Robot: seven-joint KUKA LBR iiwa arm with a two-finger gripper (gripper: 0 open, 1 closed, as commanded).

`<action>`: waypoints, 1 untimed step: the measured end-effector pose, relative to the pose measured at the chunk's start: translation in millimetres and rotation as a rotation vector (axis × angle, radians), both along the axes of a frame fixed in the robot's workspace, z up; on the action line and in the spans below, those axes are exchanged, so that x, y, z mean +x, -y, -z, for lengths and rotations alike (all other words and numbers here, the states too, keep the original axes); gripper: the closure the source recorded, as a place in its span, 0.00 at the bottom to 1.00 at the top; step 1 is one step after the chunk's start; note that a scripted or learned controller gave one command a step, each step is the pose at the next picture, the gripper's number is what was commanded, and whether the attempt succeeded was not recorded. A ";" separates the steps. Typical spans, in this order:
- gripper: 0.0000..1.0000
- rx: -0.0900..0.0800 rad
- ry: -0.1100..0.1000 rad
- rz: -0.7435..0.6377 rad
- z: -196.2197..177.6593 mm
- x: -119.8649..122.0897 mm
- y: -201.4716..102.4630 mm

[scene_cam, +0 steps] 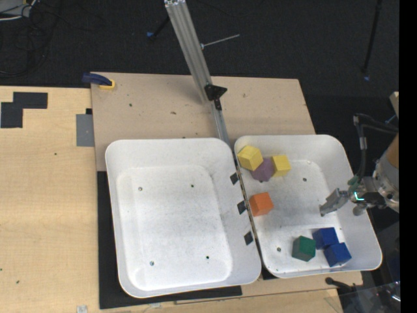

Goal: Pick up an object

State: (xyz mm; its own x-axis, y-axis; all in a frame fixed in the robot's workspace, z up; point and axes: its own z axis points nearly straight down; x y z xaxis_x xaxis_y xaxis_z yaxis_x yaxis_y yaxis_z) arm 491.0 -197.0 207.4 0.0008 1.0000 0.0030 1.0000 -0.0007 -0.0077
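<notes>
Camera view: candidate objects all in right bin (339, 150). Blue blocks (331, 244) touching as pair, green block (303, 248) just beside, near front wall. Orange block (261, 204) alone near divider. Yellow blocks (250, 157) crowd purple block (264, 169). Gripper (335, 201) over right rim, above blue pair; grasp state cannot tell, nothing seen held. Risk: descent onto touching pair wedges or nudges both; wall proximity blocks closure.

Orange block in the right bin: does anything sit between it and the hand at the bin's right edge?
Nothing visible does. The hand is at the right bin's right side, and bare white floor runs from it leftward to the orange block. The yellow and purple blocks lie farther back; the green block and blue blocks lie nearer the front.
</notes>
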 end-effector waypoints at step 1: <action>0.00 -0.001 0.005 0.002 -2.0 0.8 0.7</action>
